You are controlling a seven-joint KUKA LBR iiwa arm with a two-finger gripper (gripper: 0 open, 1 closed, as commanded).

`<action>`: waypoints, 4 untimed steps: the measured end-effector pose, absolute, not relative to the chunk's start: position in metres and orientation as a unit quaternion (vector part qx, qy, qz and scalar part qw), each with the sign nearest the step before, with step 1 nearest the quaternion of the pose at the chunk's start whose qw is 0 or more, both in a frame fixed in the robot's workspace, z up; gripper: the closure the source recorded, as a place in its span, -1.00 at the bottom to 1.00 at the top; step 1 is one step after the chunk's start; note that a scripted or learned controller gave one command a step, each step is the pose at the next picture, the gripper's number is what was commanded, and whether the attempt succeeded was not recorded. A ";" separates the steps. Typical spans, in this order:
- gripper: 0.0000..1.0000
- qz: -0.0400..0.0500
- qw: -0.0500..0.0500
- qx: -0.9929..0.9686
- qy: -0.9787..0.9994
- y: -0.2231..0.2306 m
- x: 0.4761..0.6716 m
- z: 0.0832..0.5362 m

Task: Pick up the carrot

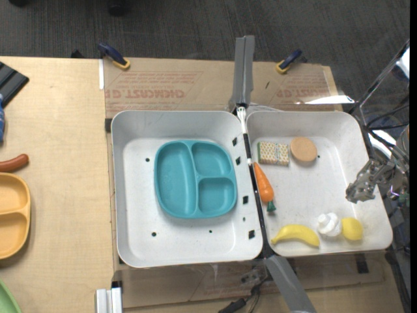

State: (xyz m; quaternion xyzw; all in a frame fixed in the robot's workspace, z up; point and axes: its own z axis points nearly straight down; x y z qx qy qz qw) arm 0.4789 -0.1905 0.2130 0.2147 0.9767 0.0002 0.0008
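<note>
The carrot (263, 184) is orange with a small green top and lies lengthwise along the left wall of the right bin (339, 119). My gripper (360, 189) hangs over the right side of that bin, well to the right of the carrot and apart from it. Nothing shows between its fingers.
In the right bin lie a seeded cracker (273, 153), a round tan biscuit (303, 150), a banana (296, 235), a white piece (328, 225) and a lemon (352, 229). The left bin (130, 194) holds a teal divided plate (195, 178). An orange plate (12, 217) sits at far left.
</note>
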 end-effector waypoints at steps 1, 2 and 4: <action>1.00 0.000 0.002 0.216 0.976 -0.223 0.479 0.306; 1.00 0.000 0.001 0.212 0.977 -0.188 0.516 0.281; 1.00 0.000 0.002 0.217 0.976 -0.222 0.546 0.291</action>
